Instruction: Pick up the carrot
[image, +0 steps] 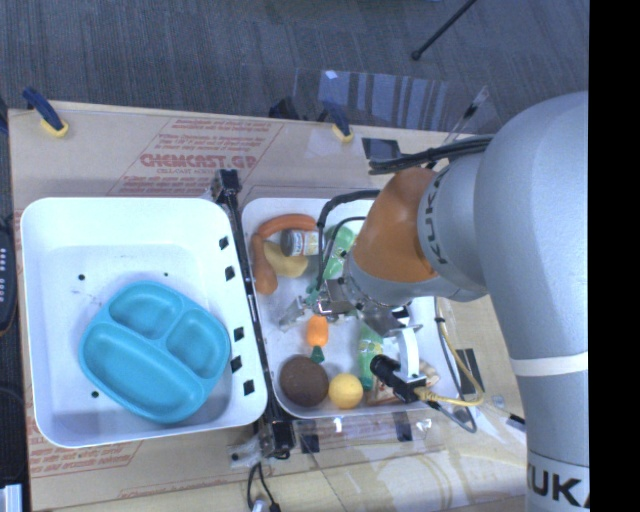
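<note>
The carrot (317, 331) is a small orange piece with a green top, lying in the middle of the right bin (258, 215). My gripper (318, 304) is low inside this bin, directly above the carrot's upper end and very close to it or touching it. The arm's orange band and grey wrist cover the bin's right half. The gripper's body hides how the carrot meets it.
Around the carrot lie a brown ball (303, 381), a yellow ball (345, 390), a green item (369, 356), a curved orange sausage (272, 235), a yellow piece (287, 265) and a small bottle (300, 242). The left bin (60, 225) holds a blue divided plate (153, 349).
</note>
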